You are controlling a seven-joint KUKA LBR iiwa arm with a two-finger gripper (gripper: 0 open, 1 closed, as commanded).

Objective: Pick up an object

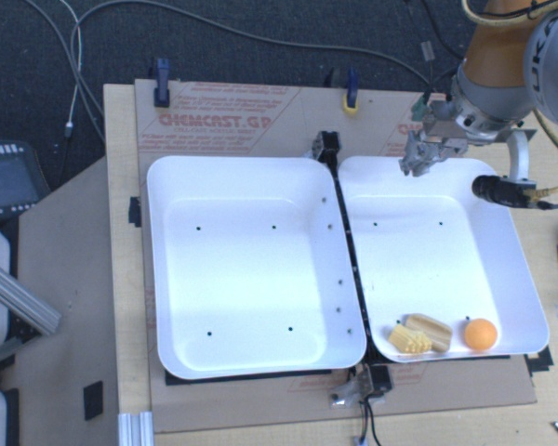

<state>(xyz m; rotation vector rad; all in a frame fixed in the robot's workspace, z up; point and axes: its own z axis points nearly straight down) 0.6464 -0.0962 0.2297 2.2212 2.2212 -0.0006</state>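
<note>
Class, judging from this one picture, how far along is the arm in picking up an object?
Nothing looks done: the orange ball, the yellow piece and the tan piece all lie at the right bin's near edge. The hand hangs over that bin's far rim, away from them. Reaching, gripping and lifting are all left.

Bins (251,184): smooth glossy white plastic. Bench board (260,110): matt cardboard, probably. Orange ball (481,334): smooth, matt.

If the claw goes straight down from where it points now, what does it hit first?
Probably bare floor or the far rim of the right bin; depth is unclear. The claw hangs over its far edge, well away from the orange ball.
</note>
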